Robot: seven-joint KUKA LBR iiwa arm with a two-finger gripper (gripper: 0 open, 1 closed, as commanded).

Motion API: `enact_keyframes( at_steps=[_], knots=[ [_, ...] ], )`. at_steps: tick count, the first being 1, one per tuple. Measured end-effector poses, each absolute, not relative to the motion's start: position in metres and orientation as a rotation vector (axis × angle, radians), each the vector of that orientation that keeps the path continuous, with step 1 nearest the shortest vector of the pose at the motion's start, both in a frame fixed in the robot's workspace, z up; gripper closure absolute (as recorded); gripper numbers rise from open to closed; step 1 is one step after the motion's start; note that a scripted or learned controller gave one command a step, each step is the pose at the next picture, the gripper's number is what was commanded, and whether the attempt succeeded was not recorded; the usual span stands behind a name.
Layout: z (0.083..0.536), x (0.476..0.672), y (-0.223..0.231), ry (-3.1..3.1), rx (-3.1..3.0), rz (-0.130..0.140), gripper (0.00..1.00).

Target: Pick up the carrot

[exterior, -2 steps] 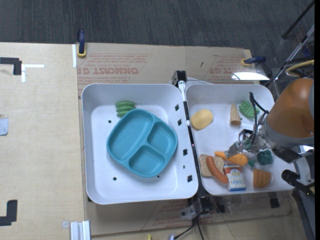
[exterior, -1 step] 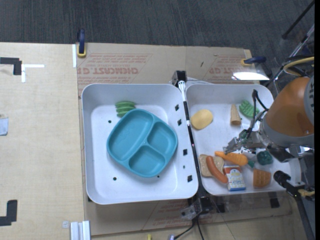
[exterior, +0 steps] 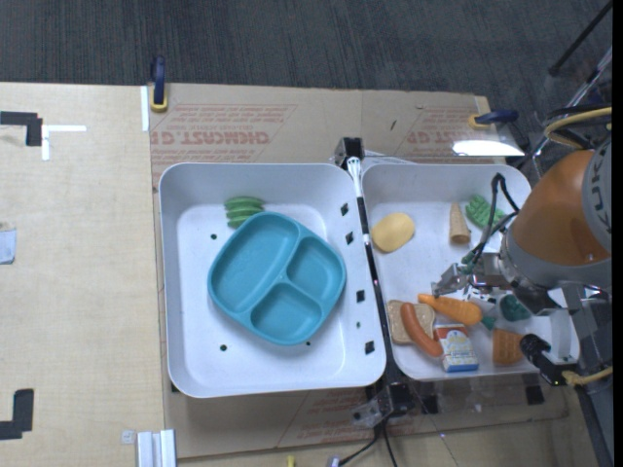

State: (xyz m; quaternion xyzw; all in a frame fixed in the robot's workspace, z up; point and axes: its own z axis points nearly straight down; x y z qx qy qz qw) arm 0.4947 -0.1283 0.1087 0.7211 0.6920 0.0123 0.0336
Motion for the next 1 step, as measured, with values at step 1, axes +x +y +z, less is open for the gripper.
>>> enact_keyframes(
  at_steps=[1],
  knots=[
    [0.1086, 0.4946, -0.1284, 2.131, 2.217, 0.038, 0.00]
  ],
)
